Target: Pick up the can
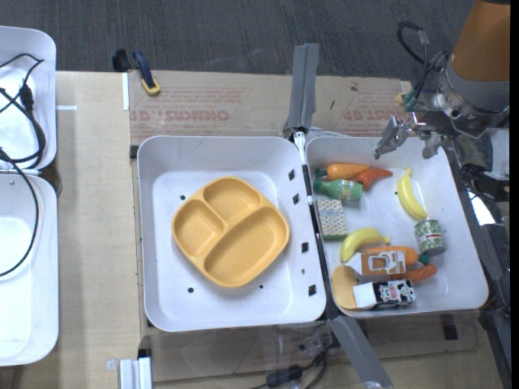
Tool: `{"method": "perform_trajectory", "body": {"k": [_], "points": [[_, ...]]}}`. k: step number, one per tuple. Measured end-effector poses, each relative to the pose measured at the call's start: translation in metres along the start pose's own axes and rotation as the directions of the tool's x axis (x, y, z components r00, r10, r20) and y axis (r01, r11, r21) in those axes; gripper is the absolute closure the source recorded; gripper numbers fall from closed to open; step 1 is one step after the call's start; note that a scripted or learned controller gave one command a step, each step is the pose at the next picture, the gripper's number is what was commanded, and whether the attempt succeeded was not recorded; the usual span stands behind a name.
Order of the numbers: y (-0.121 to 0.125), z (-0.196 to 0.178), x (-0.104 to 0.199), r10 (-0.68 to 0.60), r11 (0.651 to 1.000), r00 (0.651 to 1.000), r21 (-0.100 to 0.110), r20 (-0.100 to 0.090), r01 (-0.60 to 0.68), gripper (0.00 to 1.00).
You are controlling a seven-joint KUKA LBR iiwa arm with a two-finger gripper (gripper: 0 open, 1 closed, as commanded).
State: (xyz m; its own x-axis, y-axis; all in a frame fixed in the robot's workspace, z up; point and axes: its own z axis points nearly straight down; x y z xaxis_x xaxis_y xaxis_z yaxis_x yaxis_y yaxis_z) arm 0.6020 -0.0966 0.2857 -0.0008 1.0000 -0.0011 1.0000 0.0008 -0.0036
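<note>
Far left you see two white tubs point(24, 217) off the bench, black cable point(20, 128) draped over the upper one. Bench top is pale wood point(89, 217); behind it, dark grey carpet point(203, 14). A blue and yellow clamp point(144, 73) sits at the bench's back edge.

Flat cardboard point(219, 104) lies under the bins, red print on it upside down from here, partly legible, looks like "CHEMICAL GUYS", not certain.

Left bin point(154, 298) holds one yellow divided plate point(231, 231), three compartments, tilted diagonally.

Grey divider post point(304, 87) stands between the bins at the back.

Right bin point(462, 294) is crowded: carrot point(349, 169) at the back, green bottle point(340, 189) just beside it, a patterned sponge-like block point(331, 218), two bananas point(363, 241) point(410, 197), an orange carton point(383, 262) and a black and white cow-print carton point(389, 292) at the front. Carton writing is too small to read.

The can point(431, 237), green label, unreadable, stands at the bin's right side, near the right wall, just below the upper banana, untouched.

Gripper point(395, 138) hangs over the bin's back right corner, well apart from the can. Fingers look parted, nothing between them. Orange band point(482, 35) above the wrist at top right.
</note>
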Motion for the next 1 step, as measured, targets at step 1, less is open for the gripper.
{"method": "perform_trajectory", "body": {"k": [1], "points": [[-0.0373, 0.1244, -0.0484, 0.226, 0.974, 0.974, 0.001, -0.001, -0.226, 0.0]]}}
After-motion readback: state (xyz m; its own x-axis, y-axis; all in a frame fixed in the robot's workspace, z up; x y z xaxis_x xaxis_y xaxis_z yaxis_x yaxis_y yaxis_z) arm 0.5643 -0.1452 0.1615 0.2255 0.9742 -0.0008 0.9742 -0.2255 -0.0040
